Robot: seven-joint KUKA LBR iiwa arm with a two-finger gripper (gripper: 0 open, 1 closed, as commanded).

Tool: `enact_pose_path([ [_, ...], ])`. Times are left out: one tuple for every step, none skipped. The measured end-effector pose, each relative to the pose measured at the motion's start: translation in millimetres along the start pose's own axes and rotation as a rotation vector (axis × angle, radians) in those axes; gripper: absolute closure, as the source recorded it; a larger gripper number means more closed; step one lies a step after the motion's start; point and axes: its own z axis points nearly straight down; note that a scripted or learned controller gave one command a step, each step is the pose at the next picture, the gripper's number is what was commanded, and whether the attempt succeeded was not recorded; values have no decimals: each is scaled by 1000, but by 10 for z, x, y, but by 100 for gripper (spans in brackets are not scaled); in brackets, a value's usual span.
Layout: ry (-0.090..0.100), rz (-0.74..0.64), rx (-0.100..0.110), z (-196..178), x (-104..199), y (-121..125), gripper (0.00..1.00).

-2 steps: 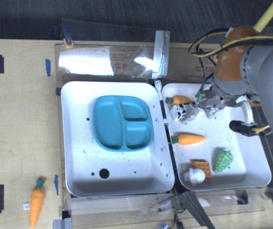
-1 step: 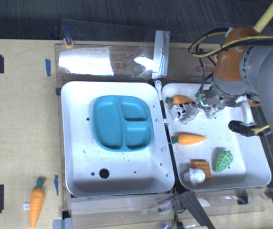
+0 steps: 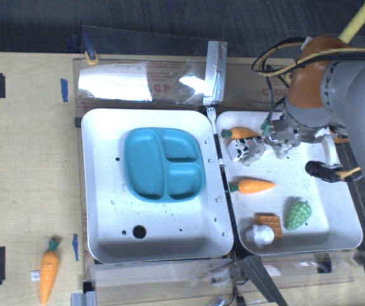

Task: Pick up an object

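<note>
Grey metal, the gripper (image 3: 254, 150) is lowered into the right bin (image 3: 342, 234) near its back left corner, beside a small carrot (image 3: 241, 133); its state cannot be told. The reaching step is judged in hand; next a clean closing is called for. A larger carrot (image 3: 254, 186) lies mid-bin, with open floor between. The near wall leaves little room.

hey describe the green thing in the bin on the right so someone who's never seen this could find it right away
Start at the right white bin, the one the grey arm reaches into. Look toward its near edge: the green bumpy toy lies there, just right of a brownish waffle-like piece and below the orange carrot. It is the one green item in that bin, oval with a knobbly surface.
</note>
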Motion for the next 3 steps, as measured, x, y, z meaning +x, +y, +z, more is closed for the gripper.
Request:
enact_pose_path([
  [0, -18, -1, 1, -6, 5, 0],
  [-6, -59, -6, -1, -1, 13, 0],
  [-12, -141, -77, -1030, 432, 137, 0],
])
